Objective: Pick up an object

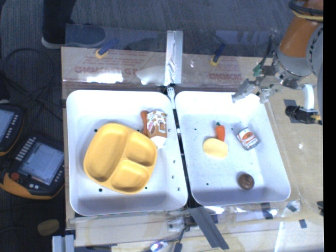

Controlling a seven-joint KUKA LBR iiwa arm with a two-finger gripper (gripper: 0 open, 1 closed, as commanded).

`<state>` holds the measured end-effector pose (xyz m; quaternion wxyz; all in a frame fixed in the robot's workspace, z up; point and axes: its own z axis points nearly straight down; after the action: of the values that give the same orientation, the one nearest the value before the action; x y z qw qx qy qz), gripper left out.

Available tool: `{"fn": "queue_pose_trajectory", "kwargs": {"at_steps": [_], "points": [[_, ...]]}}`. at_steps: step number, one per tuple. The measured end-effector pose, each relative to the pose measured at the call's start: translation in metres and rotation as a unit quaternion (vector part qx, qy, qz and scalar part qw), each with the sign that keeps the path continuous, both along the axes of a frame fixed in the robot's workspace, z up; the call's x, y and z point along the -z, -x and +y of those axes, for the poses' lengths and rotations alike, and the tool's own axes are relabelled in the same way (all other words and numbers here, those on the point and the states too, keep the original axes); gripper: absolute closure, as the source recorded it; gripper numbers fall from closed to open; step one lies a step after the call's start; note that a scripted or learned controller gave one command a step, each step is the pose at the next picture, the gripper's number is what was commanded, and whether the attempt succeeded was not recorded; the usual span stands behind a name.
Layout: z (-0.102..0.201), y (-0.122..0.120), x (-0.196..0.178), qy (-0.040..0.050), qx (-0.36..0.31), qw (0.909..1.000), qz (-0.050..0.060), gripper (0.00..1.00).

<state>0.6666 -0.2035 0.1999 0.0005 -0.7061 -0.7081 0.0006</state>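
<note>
Bins sit side by side on my feed: the left bin (pixel 79 140) has 1 yellow tray (pixel 119 157) and a packet (pixel 155 123). The right bin (pixel 273 156) has a lemon (pixel 216 148), can (pixel 248 138), carrot (pixel 220 132) and brown ball (pixel 245 181). Gripper (pixel 251 90) hangs over its far right corner, grip unclear.

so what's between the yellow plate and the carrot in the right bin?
In the camera view, a small snack packet sits by the yellow plate, then the divider where the two bins meet, then bare white floor up to the carrot.
</note>
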Motion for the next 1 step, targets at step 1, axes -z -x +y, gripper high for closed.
{"fn": "queue_pose_trajectory", "kwargs": {"at_steps": [1], "points": [[-0.0001, 0.0442, 0.1018, -0.0002, -0.001, 1.0000, 0.000, 0.00]]}}
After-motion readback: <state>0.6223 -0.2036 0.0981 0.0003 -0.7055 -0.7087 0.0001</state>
